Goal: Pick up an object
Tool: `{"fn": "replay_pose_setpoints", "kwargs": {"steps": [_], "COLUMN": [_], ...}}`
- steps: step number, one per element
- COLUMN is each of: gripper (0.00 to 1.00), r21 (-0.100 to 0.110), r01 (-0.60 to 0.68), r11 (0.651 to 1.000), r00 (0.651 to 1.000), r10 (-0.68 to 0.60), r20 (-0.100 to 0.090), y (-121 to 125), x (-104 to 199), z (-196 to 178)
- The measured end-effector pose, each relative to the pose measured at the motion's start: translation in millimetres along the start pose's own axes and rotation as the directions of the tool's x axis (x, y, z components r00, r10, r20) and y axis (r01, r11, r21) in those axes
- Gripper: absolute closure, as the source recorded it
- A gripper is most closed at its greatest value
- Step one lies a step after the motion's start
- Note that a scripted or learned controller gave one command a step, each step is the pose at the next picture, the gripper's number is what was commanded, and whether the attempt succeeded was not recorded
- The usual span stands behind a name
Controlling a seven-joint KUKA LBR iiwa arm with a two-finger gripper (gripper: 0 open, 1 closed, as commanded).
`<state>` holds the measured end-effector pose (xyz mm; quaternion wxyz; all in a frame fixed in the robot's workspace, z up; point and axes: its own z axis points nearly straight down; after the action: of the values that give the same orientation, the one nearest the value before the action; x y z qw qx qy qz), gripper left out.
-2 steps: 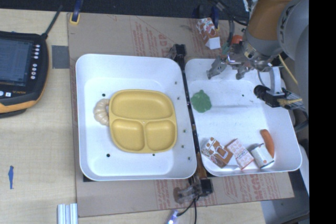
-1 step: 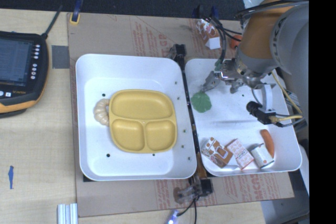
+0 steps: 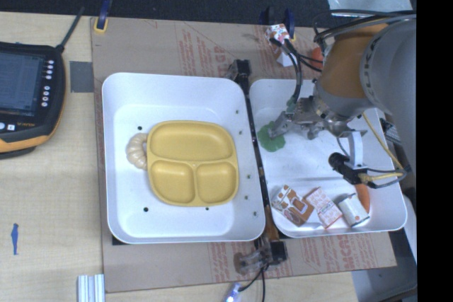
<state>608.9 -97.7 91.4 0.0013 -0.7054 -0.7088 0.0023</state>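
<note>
The grey arm with the orange band (image 3: 354, 71) is reaching in from the right over the right-hand shallow white bin (image 3: 311, 184), and its end effector (image 3: 283, 125) is sitting low by that bin's left wall, right at a small flat green object (image 3: 271, 138). The finger state cannot be told from this slant; the metal linkage is hiding the tips, so no grasp can be claimed. The green piece is looking like the likeliest target: it is lying against the bin floor just beside the divider between the bins. Other candidates are lying along the same bin's near edge: a brown-and-white patterned packet (image 3: 292, 204), a small pink-and-white carton (image 3: 322, 207), a white cylinder with an orange end (image 3: 352, 210). The left-hand white bin (image 3: 120, 152) is carrying a yellow three-compartment plastic tray (image 3: 192, 162) with a pale lumpy item (image 3: 136, 150) touching its left edge. To do this step well, the fingers are needing to straddle the green piece, not press on top of it; it is looking thin, so going fully down to the floor before closing matters. The wall is close, so one finger is risking a clip on it. Lifting straight up and then checking for green between the fingers is advisable.
</note>
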Motion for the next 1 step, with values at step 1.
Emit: {"fn": "replay_pose_setpoints", "kwargs": {"steps": [1], "gripper": [0.0], "r21": [-0.003], "r01": [-0.003], "r11": [1.0], "r00": [1.0], "r10": [0.003], "r20": [-0.001], "y": [46.7], "x": [-92.1], "z": [-1.1]}}
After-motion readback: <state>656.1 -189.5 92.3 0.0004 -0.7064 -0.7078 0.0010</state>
